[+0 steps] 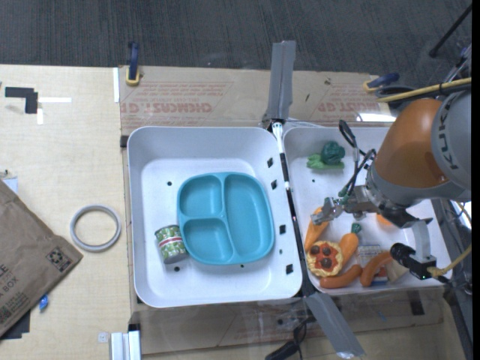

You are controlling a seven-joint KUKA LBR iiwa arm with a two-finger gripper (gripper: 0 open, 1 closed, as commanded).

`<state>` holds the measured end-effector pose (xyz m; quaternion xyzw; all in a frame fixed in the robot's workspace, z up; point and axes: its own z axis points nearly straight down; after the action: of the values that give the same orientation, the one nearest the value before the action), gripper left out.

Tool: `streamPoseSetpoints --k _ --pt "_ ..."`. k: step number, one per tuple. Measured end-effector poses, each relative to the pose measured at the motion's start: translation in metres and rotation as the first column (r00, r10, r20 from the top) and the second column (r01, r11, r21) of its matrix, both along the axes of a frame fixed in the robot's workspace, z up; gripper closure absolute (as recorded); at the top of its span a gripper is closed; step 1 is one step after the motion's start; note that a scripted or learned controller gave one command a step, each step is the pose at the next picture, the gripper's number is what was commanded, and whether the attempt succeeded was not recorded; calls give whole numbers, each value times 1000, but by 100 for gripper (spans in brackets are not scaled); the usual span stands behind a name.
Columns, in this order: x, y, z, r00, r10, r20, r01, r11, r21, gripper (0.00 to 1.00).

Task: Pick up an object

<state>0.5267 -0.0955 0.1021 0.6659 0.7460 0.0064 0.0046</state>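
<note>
You have 2 white bins side by side. The left bin [142, 223] holds 1 teal divided plate [225, 217] with 3 compartments, and 1 small can [170, 243] touching the plate's left edge.

The right bin [300, 156] holds the toy food: 1 green leafy piece [328, 156] near the back, 2 carrots [315, 231] and [349, 244] toward the front, 1 small pizza [325, 257] between them, and 2 sausages [341, 277] and [375, 267] along the front wall.

The gripper [335, 207] sits low in the right bin, just above the carrots and pizza. You cannot tell how it is set or whether it grips anything.

Outside the bins, 1 roll of tape [95, 226] lies on the bench to the left.
</note>
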Motion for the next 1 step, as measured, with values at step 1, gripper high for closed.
streamPoseSetpoints --k 1 --pt "-49 -24 -10 981 196 -16 -196 981 -3 0"
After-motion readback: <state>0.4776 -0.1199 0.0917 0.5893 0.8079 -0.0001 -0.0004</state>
